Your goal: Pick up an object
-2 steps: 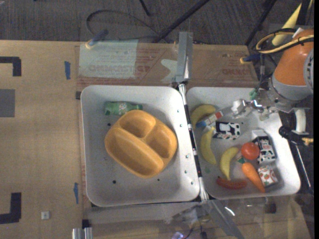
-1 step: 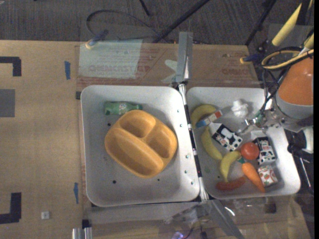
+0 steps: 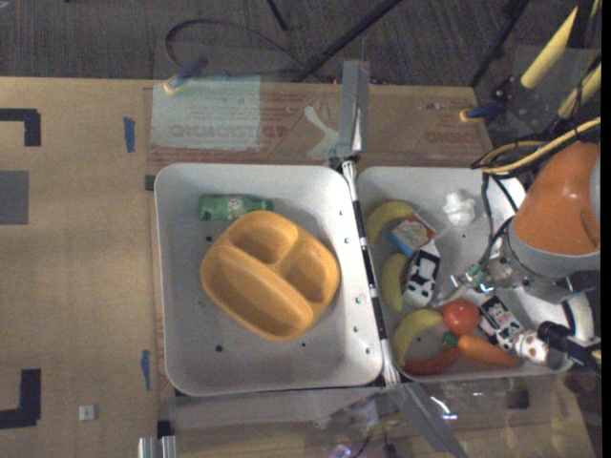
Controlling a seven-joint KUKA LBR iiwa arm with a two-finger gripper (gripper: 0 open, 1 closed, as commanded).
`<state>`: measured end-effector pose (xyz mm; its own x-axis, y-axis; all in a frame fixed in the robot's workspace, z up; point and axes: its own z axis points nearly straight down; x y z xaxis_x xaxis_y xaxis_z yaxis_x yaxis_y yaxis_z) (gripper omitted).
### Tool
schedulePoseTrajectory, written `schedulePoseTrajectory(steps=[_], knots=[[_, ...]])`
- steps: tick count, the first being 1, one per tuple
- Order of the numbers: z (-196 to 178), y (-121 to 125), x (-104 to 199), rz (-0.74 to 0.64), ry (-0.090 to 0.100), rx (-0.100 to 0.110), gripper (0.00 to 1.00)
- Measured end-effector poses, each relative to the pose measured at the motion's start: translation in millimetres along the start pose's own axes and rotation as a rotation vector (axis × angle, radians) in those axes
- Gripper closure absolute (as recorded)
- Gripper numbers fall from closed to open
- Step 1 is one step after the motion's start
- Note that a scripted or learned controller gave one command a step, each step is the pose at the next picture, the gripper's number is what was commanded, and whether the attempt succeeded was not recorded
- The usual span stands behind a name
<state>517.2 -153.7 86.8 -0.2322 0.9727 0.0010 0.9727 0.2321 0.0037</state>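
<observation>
My gripper (image 3: 480,277) hangs low over the right bin (image 3: 496,187), below the orange wrist band (image 3: 570,203). It sits just above a red tomato (image 3: 459,316) and right of a cow-patterned carton (image 3: 421,277). An orange carrot (image 3: 485,351) and a second cow-patterned carton (image 3: 499,320) lie just below it. I see nothing gripped. Yellow bananas (image 3: 389,218) (image 3: 417,330) lie along the bin's left side.
A small orange-and-white carton (image 3: 412,234), a white crumpled piece (image 3: 460,205) and a red chili (image 3: 434,363) share the right bin. The left bin (image 3: 181,303) holds an orange divided plate (image 3: 270,273) and a green bottle (image 3: 234,205). A divider (image 3: 368,275) separates the bins.
</observation>
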Motion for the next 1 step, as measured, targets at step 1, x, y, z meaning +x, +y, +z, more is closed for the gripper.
schedulePoseTrajectory(steps=[1], knots=[[-0.1,-43.1,-27.7,-0.097,-0.005,-0.002,0.00]])
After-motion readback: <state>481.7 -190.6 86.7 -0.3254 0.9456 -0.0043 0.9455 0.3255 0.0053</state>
